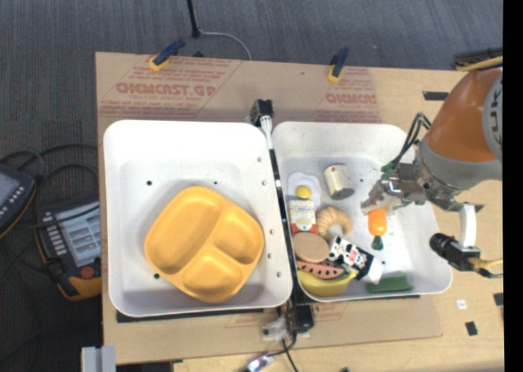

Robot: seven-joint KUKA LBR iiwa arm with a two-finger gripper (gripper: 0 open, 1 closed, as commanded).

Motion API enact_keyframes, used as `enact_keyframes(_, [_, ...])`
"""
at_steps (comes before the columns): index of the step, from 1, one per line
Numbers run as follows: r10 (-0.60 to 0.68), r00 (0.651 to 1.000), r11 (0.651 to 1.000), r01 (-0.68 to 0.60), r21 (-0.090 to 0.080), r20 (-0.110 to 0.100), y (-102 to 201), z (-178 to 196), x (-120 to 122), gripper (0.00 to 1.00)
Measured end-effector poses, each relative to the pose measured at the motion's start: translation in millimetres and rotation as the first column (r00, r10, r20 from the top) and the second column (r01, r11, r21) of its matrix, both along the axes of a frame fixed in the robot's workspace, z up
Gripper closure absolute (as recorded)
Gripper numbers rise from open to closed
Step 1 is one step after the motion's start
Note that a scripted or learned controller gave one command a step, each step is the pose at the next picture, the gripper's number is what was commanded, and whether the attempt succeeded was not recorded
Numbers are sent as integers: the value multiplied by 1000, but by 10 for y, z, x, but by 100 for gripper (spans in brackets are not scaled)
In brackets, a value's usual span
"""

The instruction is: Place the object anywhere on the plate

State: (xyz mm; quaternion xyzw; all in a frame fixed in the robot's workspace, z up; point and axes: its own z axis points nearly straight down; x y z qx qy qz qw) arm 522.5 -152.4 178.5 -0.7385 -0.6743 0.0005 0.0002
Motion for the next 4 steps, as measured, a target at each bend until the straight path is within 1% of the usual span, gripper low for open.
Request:
enact_keyframes(1, [-359, 933, 933, 359, -2, 0, -315, 774, 144, 100])
enact_keyframes(4, [-357, 934, 934, 357, -7, -3, -316, 1053, 147, 100])
